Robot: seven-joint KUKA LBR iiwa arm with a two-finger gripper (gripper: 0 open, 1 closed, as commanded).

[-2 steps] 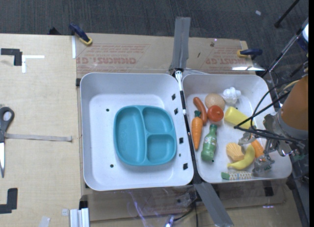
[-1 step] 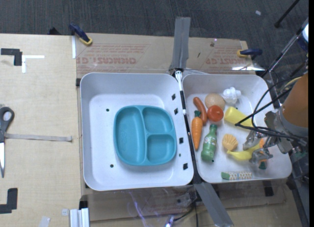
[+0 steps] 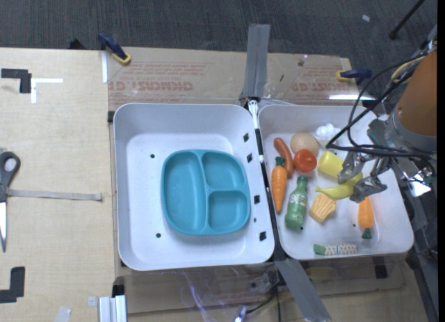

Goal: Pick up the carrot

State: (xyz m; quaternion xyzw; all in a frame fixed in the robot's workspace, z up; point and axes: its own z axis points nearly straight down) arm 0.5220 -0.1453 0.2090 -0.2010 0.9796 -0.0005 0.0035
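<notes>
The hand [image 3: 361, 174], released, hovers above the banana [image 3: 335, 190], well apart from the carrot [image 3: 278, 184] at the right bin's [image 3: 389, 244] left wall.

The carrot [image 3: 279, 185] lies in the right-hand bin [image 3: 348, 238], close to that bin's left wall; it is a toy, bright orange, with a small green top; the green end points away from the near edge and the tapered tip points toward it, so it lies almost straight along the wall; it rests flat on the white floor; a red sausage [image 3: 283, 154] sits just beyond its green top, and a green bottle [image 3: 297, 204] lies just beside it on the right.
</notes>
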